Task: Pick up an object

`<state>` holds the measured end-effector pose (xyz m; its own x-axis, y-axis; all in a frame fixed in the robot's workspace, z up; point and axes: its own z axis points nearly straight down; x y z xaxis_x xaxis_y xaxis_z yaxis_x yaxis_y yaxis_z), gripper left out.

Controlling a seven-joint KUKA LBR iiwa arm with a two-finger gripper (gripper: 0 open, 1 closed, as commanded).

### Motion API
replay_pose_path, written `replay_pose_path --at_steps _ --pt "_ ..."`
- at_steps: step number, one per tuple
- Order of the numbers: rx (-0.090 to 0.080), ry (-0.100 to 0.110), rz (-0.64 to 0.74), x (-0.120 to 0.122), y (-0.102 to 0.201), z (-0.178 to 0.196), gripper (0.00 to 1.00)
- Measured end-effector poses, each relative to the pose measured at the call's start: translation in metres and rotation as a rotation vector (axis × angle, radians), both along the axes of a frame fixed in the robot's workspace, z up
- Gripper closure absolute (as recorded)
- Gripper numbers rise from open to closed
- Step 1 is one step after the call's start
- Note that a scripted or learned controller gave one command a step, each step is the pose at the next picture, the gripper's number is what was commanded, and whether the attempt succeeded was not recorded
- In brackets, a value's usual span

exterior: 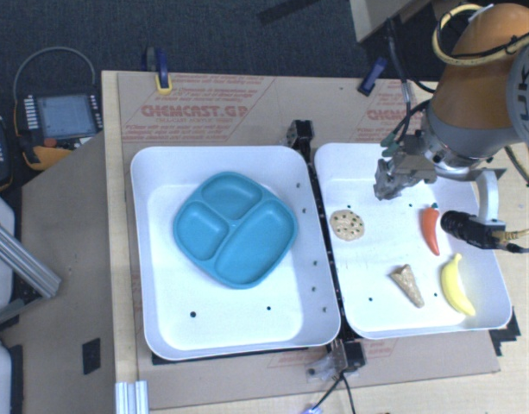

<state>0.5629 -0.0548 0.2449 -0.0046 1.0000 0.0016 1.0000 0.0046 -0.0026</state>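
The right bin (368,166) holds a round chocolate-chip cookie (346,224) at its left side, a tan wedge-shaped piece (408,284) near the front, a yellow banana (455,285) at the front right and an orange-red carrot (431,229) at the right. My gripper (387,185) hangs over the back middle of this bin, up and to the right of the cookie and left of the carrot. It touches none of these things, and nothing shows between its fingers.
The left bin (152,179) holds a blue three-compartment plate (236,228) at its middle. A black divider clamp (300,133) sits between the bins at the back. The cardboard bench top (204,102) surrounds both bins.
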Motion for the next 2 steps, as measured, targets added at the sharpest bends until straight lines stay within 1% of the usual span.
replay_pose_path --at_steps 1,2 --pt "-0.002 -0.005 -0.001 0.008 0.056 0.004 1.0" --pt "-0.002 -0.003 -0.002 0.016 0.114 -0.012 1.0"
